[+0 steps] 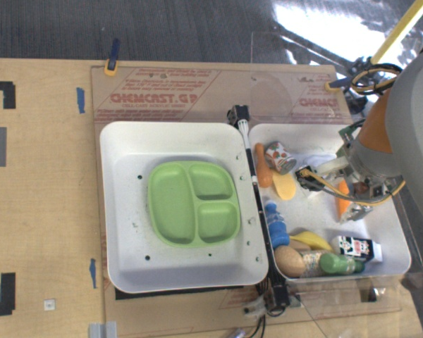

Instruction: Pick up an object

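The right bin (398, 248) holds small toys: a can (280, 156), a yellow banana (311, 241), a potato (290, 260) and a blue bottle (275, 224). The claw (354, 204) hangs over that bin's right side; whether it is parted, I cannot tell. The left bin (120, 189) carries a green divided plate (194, 203).

We saw a tray (194, 203) lying in the left bin (120, 189). In the right bin (391, 241), a can (280, 156) lay at the back and a potato (289, 260) at the front.

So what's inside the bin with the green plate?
Just the green plate, lying flat in the left bin. Its three sections hold nothing. What's beneath the plate is covered.
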Controlling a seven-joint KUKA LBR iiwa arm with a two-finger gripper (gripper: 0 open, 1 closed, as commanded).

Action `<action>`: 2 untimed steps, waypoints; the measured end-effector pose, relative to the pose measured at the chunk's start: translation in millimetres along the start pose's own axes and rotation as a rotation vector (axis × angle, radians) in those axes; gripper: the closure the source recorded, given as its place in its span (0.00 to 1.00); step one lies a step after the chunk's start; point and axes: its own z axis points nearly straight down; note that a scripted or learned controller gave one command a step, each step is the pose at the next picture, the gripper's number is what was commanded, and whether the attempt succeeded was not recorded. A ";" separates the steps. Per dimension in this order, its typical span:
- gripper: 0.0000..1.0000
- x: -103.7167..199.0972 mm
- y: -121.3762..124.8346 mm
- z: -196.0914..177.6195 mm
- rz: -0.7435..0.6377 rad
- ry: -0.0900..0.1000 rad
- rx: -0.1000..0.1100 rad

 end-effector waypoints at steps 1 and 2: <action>1.00 0.5 -0.7 -9.7 -0.003 -0.001 0.001; 1.00 77.5 73.1 -50.7 -0.054 0.002 0.001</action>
